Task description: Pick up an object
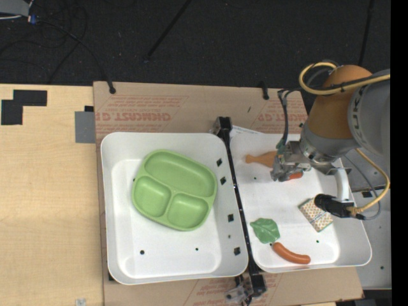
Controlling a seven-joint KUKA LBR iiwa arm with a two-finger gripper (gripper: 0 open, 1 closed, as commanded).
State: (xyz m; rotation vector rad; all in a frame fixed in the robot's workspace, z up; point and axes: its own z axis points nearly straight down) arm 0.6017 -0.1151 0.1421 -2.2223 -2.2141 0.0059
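The grey arm (357, 126) reaches in from the right, its orange band (338, 104) bulging above the wrist, and bends down so that the gripper (285, 169) sits low over the upper part of the right bin (357, 250). Whether the fingers are wide, narrow or closed on anything cannot be told, since the wrist and its cables cover them. Just to the left of the gripper lies a tan, drumstick-shaped toy (260, 159), its far end hidden under the gripper body. A small red piece (295, 176) shows right at the gripper's lower edge, touching or nearly touching it; what it is cannot be made out. Lower in the same bin, well apart from the gripper, lie a green leaf-shaped toy (264, 229) and, just below and to its right, an orange-red sausage (291, 254). Near the bin's right side rests a small patterned packet (315, 215), tilted, with a black part of the rig just beside it. The left bin (121, 247) holds a light green divided plate (174, 189) with three compartments, lying flat and turned at a slant. Both bins sit on a cardboard sheet (166, 107) over the pale wooden surface (44, 222).
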